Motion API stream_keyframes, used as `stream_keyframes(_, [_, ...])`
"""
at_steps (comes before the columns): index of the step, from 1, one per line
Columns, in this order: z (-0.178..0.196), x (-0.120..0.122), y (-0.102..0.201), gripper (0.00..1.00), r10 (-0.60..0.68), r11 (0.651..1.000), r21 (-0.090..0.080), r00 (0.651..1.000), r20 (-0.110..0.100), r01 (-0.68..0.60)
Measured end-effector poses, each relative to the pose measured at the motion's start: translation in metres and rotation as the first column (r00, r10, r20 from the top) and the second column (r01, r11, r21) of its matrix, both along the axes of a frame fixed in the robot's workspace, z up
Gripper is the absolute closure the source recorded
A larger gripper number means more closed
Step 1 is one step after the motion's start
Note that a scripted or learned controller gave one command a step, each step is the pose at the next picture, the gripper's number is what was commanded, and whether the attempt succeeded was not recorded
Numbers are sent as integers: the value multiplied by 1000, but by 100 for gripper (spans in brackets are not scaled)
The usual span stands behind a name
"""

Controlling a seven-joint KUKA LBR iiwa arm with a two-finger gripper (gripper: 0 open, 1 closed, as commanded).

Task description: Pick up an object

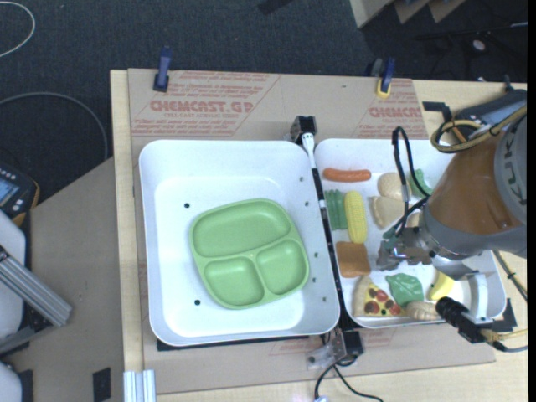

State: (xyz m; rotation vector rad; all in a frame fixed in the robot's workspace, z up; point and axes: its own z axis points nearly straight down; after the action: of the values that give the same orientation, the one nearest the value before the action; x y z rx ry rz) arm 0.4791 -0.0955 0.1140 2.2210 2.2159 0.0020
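Note:
The right white bin [335, 151] holds toy food: a red hot dog [347, 174], a yellow corn cob [355, 214], a green piece [336, 208], a brown slab [352, 259], a pizza slice [376, 300], a green leafy piece [406, 288], beige bread pieces [388, 186] and a yellow piece [442, 288]. My gripper [394, 255] hangs low over the middle of this bin, just right of the brown slab and above the leafy piece. The wrist hides its fingers.
The left white bin [159, 249] holds a green three-compartment tray [248, 251]. Black clips sit between the bins at the back [304, 129] and front [347, 342]. Blue and yellow clamps hold the cardboard at the bench's far edge. Cables loop around the arm.

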Motion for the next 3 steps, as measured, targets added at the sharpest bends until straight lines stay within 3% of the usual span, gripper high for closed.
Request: stream_keyframes(3, [29, 1, 1, 100, 0, 1000, -1, 1000, 4, 0])
